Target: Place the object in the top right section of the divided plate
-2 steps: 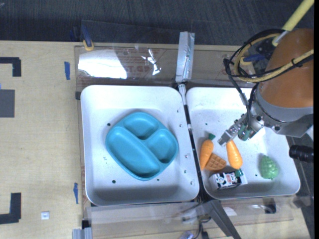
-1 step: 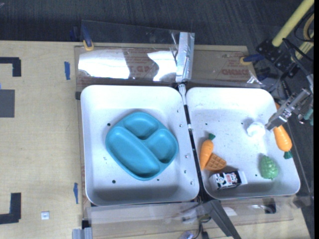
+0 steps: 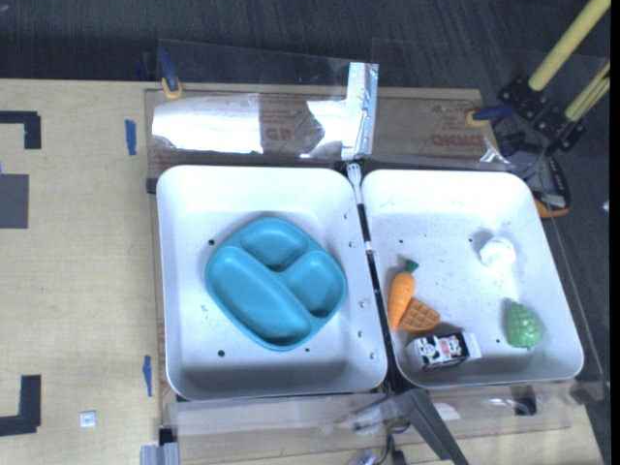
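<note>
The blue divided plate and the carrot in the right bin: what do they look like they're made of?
The divided plate looks like moulded plastic with a matte to satin finish: uniform teal colour, rounded ridges between sections, only soft highlights. The carrot appears to be a toy, probably plastic or rubber: flat, even orange with a small green top and no sheen. At this resolution I can't tell which.

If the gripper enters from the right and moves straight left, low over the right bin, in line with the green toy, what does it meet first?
Probably the green toy, which lies near the right wall of the right bin; height is unclear.
</note>
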Robot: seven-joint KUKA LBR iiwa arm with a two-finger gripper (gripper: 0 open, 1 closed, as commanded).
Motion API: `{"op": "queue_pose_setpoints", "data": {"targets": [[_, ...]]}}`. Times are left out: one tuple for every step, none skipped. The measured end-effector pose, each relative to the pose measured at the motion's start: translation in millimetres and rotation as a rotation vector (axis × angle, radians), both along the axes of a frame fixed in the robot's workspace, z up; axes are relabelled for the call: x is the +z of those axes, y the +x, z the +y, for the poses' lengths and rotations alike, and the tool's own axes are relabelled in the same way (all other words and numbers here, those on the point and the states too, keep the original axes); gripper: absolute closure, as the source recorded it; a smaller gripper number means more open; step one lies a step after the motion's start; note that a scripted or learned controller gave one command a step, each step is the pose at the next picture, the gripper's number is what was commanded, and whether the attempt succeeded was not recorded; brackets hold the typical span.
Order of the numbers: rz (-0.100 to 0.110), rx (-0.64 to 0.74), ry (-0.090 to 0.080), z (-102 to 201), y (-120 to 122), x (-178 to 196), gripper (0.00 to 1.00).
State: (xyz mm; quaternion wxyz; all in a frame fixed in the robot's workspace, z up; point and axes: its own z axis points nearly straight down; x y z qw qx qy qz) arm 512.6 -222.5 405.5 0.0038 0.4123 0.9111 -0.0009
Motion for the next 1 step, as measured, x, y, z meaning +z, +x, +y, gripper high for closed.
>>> {"op": "queue_pose_setpoints", "data": {"targets": [[0.005,0.082,0.005,76.9,-13.4,-2.0,1.00]]}}
